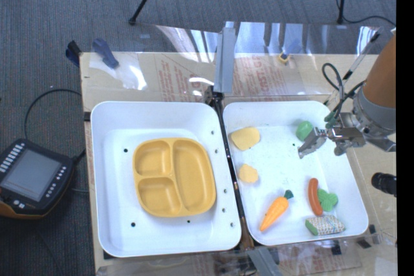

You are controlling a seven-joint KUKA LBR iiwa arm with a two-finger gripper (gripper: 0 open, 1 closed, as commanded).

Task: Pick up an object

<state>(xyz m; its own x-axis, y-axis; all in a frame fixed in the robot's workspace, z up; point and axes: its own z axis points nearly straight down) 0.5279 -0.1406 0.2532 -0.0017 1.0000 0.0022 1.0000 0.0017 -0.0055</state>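
Your gripper (326, 142) hangs over the right bin (284, 237) toward its three o'clock side, fingers spread apart with nothing between them.

Now sweep left to right. At nine o'clock of the bench a grey teach pendant (29, 179) lies on the carpet. The left bin (110, 119) holds a yellow three-compartment plate (174, 176) at its centre.

In the right bin, a larger pale yellow piece (245, 138) sits at ten o'clock, with a smaller yellow piece (248, 173) just below it near the bin's left wall. A toy carrot (275, 211) lies tilted at six o'clock. A green item (304, 130) sits at one o'clock, just left of the gripper. At five o'clock an orange-red sausage (314, 195) touches a green leafy piece (328, 200), and a pale wrapped item (325, 225) lies just below both.
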